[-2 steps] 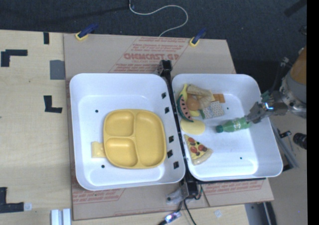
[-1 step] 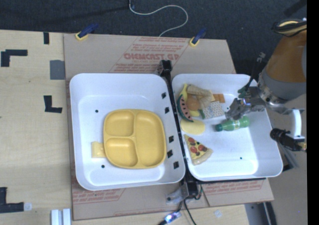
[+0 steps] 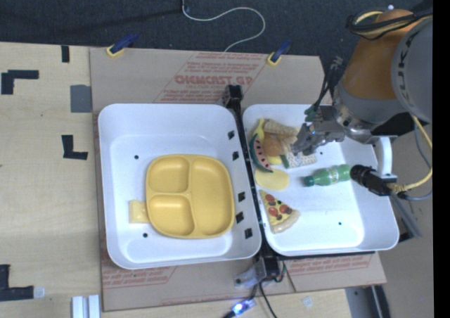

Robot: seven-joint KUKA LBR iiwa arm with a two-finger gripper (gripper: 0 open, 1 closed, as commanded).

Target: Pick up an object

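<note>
Covering part of the toy food pile with the gripper, fingertips too blurred against the clutter to read. Running off the right edge with the arm. Tucking a yellow piece partly beneath the plate, shape staying unclear.

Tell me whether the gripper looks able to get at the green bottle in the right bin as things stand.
Probably yes. The green bottle lies on its side on bare floor of the right bin, nothing on top of it, and the gripper hovers just beside it, over the toy food pile.
</note>
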